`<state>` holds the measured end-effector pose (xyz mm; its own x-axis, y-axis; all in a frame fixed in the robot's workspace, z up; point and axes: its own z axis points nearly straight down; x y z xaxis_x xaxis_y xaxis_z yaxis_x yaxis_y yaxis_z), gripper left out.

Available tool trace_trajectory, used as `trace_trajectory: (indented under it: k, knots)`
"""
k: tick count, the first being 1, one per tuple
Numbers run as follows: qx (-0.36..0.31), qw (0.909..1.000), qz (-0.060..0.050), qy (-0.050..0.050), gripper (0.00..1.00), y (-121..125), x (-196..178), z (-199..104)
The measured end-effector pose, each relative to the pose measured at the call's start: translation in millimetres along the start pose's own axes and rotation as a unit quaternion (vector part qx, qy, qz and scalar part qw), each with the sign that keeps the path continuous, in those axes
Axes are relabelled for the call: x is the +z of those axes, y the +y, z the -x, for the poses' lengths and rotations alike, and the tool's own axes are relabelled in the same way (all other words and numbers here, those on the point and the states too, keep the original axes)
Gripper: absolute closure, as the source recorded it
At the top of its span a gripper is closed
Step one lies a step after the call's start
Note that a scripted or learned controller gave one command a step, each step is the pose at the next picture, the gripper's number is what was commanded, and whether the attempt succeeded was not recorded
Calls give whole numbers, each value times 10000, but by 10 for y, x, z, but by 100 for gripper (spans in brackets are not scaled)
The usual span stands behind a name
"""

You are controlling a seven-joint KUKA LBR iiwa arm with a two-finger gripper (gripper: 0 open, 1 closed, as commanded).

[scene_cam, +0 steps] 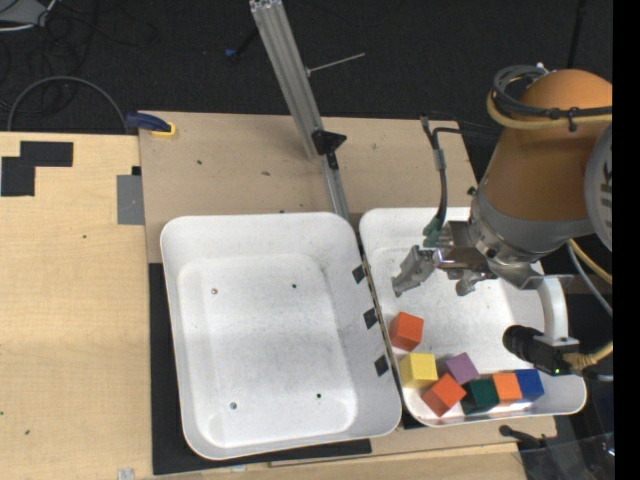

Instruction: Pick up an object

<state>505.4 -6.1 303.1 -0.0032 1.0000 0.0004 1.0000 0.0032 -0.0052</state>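
Several small coloured blocks lie in the right bin (400,230), near its front. An orange block (407,330) sits closest to the divider, with a yellow block (420,368) and a purple block (460,367) just in front of it. Another orange-red block (444,393), a dark green block (481,395), an orange block (509,385) and a blue block (530,383) line the front edge. My gripper (438,274) hangs over the middle of the right bin, above and behind the blocks, its two fingers spread open with nothing between them.
The left bin (200,238) lies beside the right one, with black clips on the shared edge. A slanted aluminium bar (295,78) rises behind the bins. The arm's bulky orange wrist (550,158) covers the right bin's far right side.
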Motion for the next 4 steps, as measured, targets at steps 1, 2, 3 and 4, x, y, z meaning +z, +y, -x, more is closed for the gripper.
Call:
trace_trajectory:
  k: [1,2,3,4]
  knots:
    - [-1,10000,-9,3,0,-149,241,-332]
    - [5,10000,-1,1,0,-183,372,-601]
    - [26,10000,25,-7,0,38,59,-366]
    - [-2,10000,-1,1,0,-33,189,-799]
